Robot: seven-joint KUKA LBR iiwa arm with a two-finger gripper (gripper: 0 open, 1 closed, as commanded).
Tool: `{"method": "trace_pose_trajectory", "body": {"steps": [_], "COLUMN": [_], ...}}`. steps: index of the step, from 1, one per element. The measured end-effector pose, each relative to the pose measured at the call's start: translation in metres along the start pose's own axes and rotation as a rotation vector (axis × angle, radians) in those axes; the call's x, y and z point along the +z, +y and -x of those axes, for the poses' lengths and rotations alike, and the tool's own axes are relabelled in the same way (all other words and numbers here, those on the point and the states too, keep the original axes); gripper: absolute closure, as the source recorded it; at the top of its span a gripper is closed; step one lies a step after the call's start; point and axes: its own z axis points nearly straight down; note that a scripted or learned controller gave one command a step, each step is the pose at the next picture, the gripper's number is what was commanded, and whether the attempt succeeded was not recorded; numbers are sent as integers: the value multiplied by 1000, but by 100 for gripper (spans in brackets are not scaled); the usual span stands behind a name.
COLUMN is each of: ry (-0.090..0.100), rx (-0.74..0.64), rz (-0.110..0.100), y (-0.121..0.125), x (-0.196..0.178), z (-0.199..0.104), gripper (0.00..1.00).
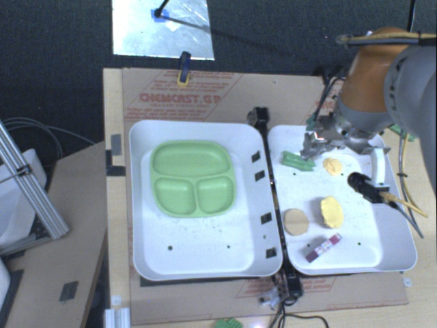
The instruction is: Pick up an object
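A brown board (184, 94) printed with red lettering covered the bench, ringed by dark carpet (54, 46), with a shiny metal sheet (160, 19) lying beyond its far edge and an aluminium frame (31, 190) standing off to the view's left. Two white bins sat side by side on the board. The left bin (140, 203) held a green divided plate (193, 178). The right bin (389, 248) held a green piece (298, 161) near its far left corner, a small yellow lump (332, 165) near that, a larger yellow lump (332, 212) beside a tan disc (295, 221), and a purple-and-white stick (323, 247) towards the near rim. The grey arm (403, 94), its orange band (372, 74) uppermost, reached in from the right and bent down over the right bin's far end. The gripper (311, 144) sat low, just above the green piece; how its jaws stood could not be told, nor whether it touched the piece.
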Motion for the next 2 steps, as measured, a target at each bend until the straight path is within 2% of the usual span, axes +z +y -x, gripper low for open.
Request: {"method": "trace_pose_trajectory", "body": {"steps": [1, 2], "ry": [-1, -3], "rx": [6, 11], "rz": [-9, -9], "y": [-3, 21], "x": [6, 23], "z": [4, 43], "gripper": [0, 0]}}
